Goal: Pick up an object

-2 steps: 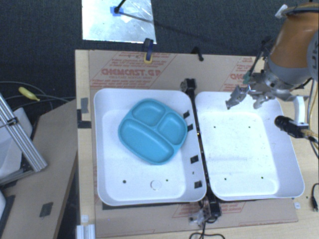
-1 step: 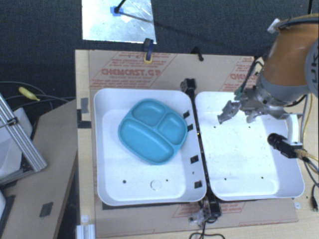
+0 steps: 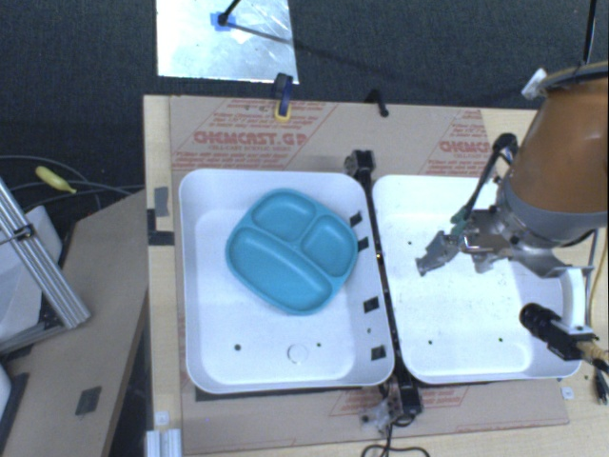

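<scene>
In the camera view, the only thing to pick is a blue divided plate lying flat in the left bin, toward its far edge and nearer its right wall than its left. The gripper hangs over the right bin, near that bin's left side, well apart from the plate and separated from it by the two bin walls that meet along the middle of the bench. Whether the gripper is apart or together cannot be told here; nothing is seen held in it.

The main risk, as I judge it, is a closing on nothing: the gripper is over a bin whose floor shows bare white beneath it, so a descent from this spot would meet only plastic. Should the arm cross to the plate, the raised walls between the bins could catch the gripper if it travels low. The plate itself is wide, shallow and smooth, so a pinch would have to take the rim or a divider ridge; a grip on the flat surface would likely slip or tip the plate against the bin wall.
</scene>
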`<action>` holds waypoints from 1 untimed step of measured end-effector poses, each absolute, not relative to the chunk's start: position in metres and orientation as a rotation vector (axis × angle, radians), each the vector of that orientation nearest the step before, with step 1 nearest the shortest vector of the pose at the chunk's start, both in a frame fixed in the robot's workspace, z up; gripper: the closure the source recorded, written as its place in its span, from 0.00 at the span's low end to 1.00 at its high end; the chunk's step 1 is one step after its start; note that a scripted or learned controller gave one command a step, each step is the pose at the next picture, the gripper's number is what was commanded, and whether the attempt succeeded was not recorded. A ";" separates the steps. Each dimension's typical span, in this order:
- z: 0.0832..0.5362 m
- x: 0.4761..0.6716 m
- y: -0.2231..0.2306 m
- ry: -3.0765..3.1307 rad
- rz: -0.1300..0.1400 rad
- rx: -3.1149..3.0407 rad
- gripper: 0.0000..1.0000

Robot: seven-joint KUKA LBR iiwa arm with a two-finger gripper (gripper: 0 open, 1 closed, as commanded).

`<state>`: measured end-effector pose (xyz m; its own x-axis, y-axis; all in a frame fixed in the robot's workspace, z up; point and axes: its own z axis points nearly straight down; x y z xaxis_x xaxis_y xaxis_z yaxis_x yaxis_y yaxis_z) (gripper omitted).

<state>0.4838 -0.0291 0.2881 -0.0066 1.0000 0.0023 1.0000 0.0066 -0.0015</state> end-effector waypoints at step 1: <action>0.298 0.487 0.034 -2.233 -0.005 -2.210 0.00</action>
